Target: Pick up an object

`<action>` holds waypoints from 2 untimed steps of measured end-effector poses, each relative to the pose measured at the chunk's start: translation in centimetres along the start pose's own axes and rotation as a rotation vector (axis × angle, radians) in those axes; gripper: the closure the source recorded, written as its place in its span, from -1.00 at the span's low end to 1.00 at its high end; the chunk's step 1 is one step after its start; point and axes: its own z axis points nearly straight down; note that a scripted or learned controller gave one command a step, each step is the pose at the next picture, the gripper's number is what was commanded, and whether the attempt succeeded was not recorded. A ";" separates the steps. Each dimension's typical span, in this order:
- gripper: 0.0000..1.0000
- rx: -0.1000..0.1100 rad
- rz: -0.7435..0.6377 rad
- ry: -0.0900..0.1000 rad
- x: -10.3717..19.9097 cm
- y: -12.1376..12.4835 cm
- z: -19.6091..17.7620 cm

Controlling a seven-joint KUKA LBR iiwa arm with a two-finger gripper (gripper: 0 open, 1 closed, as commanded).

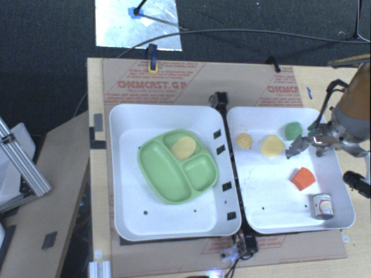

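In the right bin [255,213] lie a small yellow piece [244,141], a larger yellow piece [272,146], a green object [293,130], an orange block [303,178] and a small can [322,206]. My gripper [307,148] hangs over the bin's right half, just below the green object and right of the larger yellow piece, with the orange block a little below it. Its dark fingers stand apart and open, with nothing between them.
The left bin [124,172] holds a green divided plate [162,175] with a yellow item [184,147] in its upper compartment. The grey arm [353,112] comes in from the right edge. A black divider with clips runs between the bins.
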 end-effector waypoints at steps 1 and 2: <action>-1.00 0.000 0.001 0.000 1.0 -0.3 4.9; -1.00 -0.001 0.002 -0.001 1.0 -0.2 8.9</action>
